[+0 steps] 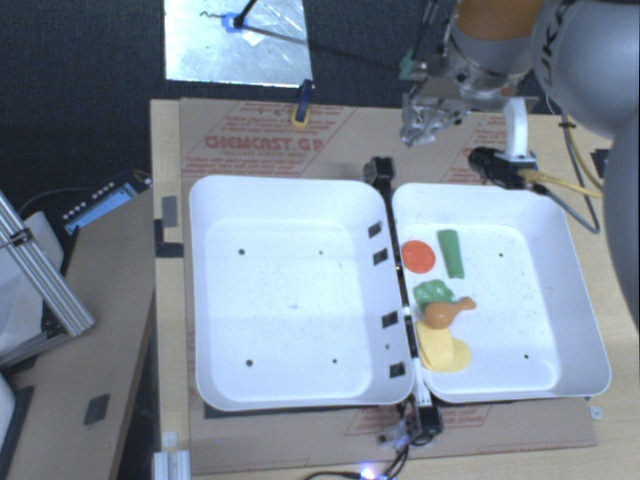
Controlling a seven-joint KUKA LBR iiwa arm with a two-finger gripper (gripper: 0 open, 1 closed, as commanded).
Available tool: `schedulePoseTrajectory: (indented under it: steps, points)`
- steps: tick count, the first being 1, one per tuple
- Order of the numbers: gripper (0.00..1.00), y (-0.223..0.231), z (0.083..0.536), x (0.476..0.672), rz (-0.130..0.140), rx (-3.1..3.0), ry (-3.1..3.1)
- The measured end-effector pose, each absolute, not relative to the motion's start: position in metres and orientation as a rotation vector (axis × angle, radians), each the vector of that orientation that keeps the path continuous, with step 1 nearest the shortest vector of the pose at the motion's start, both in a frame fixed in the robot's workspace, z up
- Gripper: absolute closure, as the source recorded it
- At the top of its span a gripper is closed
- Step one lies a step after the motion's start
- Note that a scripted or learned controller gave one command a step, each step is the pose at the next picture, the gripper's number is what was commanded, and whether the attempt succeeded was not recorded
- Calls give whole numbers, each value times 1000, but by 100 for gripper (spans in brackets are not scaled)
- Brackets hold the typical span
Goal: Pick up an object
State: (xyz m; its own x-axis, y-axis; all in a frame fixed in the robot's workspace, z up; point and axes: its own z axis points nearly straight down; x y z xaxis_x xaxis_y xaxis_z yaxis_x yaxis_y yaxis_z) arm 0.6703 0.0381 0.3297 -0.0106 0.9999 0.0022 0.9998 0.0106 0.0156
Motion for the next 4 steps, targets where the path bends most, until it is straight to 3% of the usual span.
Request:
schedulePoseTrajectory:
  steps: [1,2,3,4]
  points:
    - [100,124,356,669,10,2207,2233]
    - [100,94,547,668,26,2208,2215]
    - [100,-9,535,668,0,2226,2213]
    - [100,-72,535,668,0,2224,2214]
